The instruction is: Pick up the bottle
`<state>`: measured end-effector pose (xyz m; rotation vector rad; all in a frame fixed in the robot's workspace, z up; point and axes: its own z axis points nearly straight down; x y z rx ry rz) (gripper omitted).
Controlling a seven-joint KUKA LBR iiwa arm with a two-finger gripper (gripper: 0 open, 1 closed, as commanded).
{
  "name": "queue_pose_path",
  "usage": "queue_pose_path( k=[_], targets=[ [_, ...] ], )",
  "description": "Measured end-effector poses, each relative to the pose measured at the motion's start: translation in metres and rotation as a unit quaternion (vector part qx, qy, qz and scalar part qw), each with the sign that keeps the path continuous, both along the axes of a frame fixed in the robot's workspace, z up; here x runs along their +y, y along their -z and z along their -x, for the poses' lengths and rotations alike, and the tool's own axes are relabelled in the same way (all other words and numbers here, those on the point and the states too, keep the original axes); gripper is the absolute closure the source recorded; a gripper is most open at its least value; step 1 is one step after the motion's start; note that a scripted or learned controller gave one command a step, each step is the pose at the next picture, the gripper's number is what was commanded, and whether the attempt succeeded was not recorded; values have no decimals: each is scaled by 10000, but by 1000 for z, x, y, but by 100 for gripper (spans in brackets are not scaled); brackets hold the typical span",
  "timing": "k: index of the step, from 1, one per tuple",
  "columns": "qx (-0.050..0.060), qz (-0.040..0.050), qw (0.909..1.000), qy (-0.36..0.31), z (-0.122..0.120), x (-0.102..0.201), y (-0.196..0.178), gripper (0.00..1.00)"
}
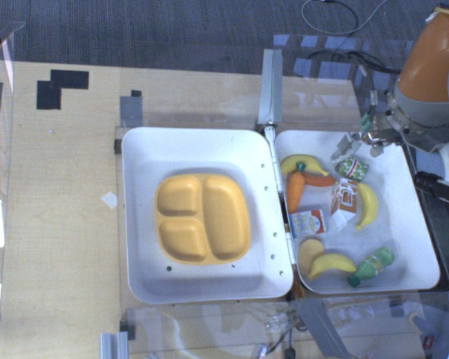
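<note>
At the frame's lower right, the green bottle (371, 266) lies flat, likely light and slippery; grip mid-body. The gripper (357, 145) hangs with jaws apart.

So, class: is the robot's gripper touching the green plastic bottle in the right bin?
Apart. The camera view shows the gripper at the bin's far end, the green plastic bottle near its front edge.

text: none legible | cartons (345, 197): printed faces too blurred to read
</note>
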<state>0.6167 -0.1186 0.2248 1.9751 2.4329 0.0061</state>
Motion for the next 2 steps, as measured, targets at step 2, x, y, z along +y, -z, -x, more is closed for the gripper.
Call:
queue_pose_path(
  k=[2],
  targets=[
    [4,13,9884,-1518,82,-41,53,0]
  ],
)
